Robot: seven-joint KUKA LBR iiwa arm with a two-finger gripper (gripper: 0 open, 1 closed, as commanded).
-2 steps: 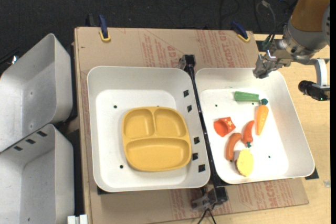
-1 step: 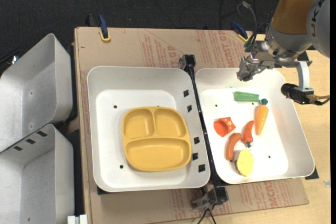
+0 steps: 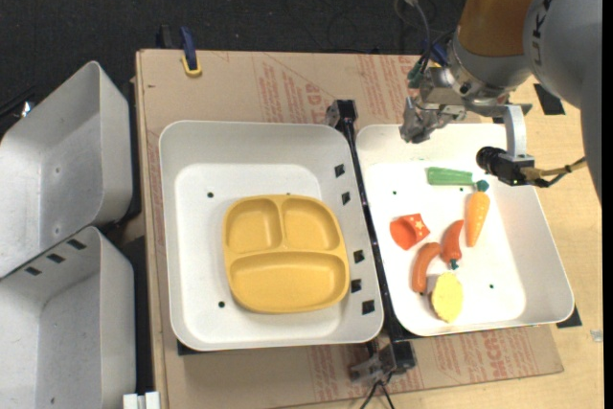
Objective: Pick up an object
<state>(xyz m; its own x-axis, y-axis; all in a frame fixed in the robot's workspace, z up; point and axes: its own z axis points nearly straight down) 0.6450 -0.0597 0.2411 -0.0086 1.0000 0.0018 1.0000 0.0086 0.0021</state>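
You see the gripper (image 3: pixel 422 127) at the upper right of the frame, above the right bin's (image 3: pixel 536 302) top-left corner; I cannot tell its state. Nothing is picked yet: carrot (image 3: pixel 476 215), sausage (image 3: pixel 424 266) and lemon (image 3: pixel 446 298) lie in the bin, lower right.

The grey arm (image 3: pixel 536 14) reaches in from the right, its gripper (image 3: pixel 419 127) pointing down, nothing between its fingers.
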